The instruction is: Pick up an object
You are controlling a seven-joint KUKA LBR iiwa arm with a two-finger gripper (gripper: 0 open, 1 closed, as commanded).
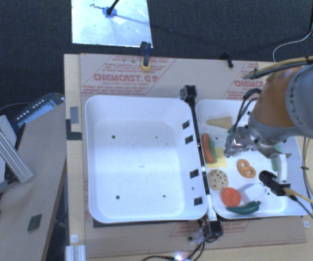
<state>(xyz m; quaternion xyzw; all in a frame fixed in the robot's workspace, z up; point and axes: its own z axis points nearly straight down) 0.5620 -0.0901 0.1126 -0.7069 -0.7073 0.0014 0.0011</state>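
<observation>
Arm [287, 99]: reaches from the right over the right bin [217, 111].
Gripper [233, 145]: low in that bin, beside the hot dog [207, 148].
Other items: cookie [218, 179], tomato [231, 197], pretzel [246, 168], green pepper [245, 207], yellow wedge [219, 122].
Left bin [104, 113]: just beside the right.

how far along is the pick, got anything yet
Done: the arm has reached over the right bin. In hand: nothing visibly held; the gripper sits low beside the hot dog. Left: grasp and lift an item; the pretzel, cookie and tomato lie untouched.
</observation>
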